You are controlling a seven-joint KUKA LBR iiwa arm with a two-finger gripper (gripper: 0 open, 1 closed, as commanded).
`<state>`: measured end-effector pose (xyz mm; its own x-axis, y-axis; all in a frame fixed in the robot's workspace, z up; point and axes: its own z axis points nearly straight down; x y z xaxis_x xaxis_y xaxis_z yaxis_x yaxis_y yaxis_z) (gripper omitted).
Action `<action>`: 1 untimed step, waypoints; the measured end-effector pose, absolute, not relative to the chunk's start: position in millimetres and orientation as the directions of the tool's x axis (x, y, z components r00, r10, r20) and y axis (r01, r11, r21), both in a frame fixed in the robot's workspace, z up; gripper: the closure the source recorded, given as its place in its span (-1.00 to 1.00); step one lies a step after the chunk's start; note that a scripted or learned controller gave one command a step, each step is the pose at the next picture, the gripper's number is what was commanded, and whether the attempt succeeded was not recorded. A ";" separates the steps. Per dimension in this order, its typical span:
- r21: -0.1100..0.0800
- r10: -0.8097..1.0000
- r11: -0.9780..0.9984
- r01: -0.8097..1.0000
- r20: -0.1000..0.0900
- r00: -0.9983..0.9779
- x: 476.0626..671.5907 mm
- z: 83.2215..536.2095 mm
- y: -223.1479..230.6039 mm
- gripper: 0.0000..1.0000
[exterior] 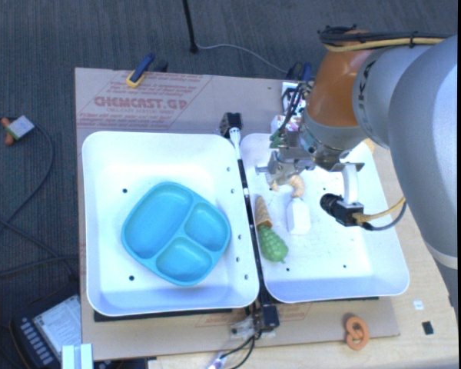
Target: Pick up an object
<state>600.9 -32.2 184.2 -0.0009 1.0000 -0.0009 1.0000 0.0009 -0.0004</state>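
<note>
I see the fingers (286, 177) down in the right bin (369, 271), at its far left part, but I cannot tell whether they are spread or closed, or whether they grip anything. Just under them lies a small tan piece (296, 183); a white block (298, 216) sits just nearer. An ice cream cone (262, 211) and a green toy (273, 245) lie along the bin's left wall. The left bin (107, 283) holds a blue divided plate (177, 232).
</note>
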 end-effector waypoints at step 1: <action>-0.002 1.000 -0.002 1.000 -0.002 0.002 537.1 184.1 -81.5 1.00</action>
